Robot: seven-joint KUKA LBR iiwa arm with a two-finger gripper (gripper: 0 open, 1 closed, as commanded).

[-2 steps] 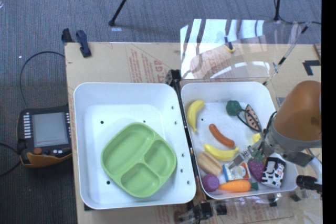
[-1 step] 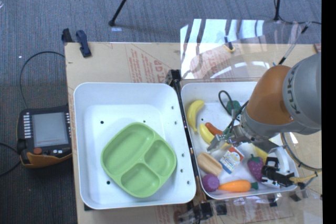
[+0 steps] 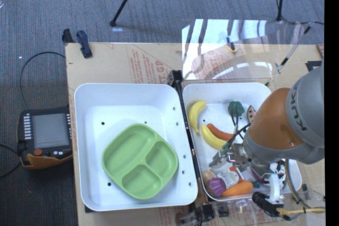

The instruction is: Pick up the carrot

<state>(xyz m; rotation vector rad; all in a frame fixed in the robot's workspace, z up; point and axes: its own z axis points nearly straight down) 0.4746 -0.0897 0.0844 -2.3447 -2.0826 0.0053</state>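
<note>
Risk: wrong-item grab in a crowded corner

Carrot lies on its side at the near edge of the right bin, touching or nearly touching a purple item on its left, with a white packet just beyond it. We read the gripper as sitting above that cluster, slightly to the far-left of the carrot, nothing visibly between its fingers. We cannot tell whether the jaws are spread or pressed together; the wrist and cables blur that area.

Failure modes we'd expect:
- Descent from here lands on the packet or the purple item, not the carrot.
- Carrot hugs the near bin wall, so one finger may hit the rim.
- Tapered, rounded body could squirt out under a pinch.

Two bananas and a red-orange pepper-like piece sit farther back, apart from the carrot. Green tray in the left bin is not involved.
</note>
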